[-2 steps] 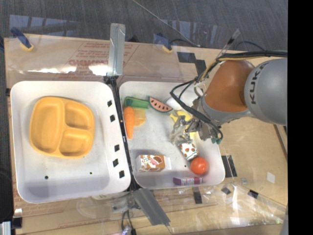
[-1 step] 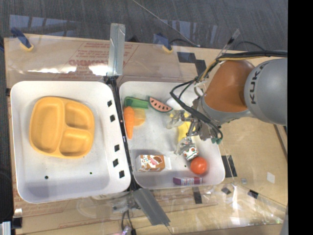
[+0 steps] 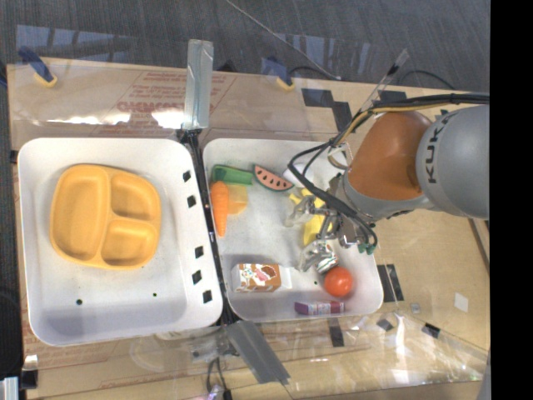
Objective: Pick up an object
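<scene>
The big grey robot arm has the letters "KU" in black on its side, and the rest of the word runs out of sight. An orange band wraps around it above the wrist. The clear sheet behind the bins has faint red writing on it, too pale to read.

Two shallow white bins sit side by side. The left white bin holds a yellow plastic plate with three parts.

The right white bin holds lots of toys. At its top left is a green block, and just below it an orange toy carrot. A toy watermelon slice lies near the top middle. A small brown and white snack box lies near the bottom, and a flat purple packet lies by the front wall. A yellow toy sits under the arm.

The shiny metal gripper points down, just above a round red toy tomato. Its tips look like they touch the tomato's top. I cannot tell how wide the hand is.
</scene>
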Tool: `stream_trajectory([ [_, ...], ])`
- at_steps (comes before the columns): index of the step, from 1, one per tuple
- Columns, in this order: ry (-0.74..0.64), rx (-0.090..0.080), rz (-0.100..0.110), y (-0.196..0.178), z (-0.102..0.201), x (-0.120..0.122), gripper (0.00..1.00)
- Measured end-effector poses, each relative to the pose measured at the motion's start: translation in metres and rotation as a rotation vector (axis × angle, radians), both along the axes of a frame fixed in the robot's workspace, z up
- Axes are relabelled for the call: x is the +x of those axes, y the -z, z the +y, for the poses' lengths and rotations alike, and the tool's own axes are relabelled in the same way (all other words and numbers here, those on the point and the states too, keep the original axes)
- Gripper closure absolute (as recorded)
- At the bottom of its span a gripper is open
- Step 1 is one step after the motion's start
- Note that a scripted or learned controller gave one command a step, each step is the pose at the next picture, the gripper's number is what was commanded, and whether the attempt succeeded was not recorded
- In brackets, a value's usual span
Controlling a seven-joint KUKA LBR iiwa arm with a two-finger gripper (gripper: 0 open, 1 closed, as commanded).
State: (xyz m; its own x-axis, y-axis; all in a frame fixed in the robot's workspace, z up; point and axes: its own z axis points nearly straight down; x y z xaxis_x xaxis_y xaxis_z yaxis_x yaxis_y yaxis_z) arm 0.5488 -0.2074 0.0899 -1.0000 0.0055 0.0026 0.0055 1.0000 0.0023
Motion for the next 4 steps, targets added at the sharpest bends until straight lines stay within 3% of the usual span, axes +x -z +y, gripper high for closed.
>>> stream_trajectory([
  [1,0.052,-0.001,-0.004,0.000,-0.002,0.006,0.00],
  [2,0.046,-0.001,-0.004,-0.008,0.000,0.008,1.00],
  [3,0.296,-0.001,0.005,0.001,0.097,0.025,1.00],
  [4,0.374,-0.003,0.001,0.001,0.113,0.034,1.00],
])
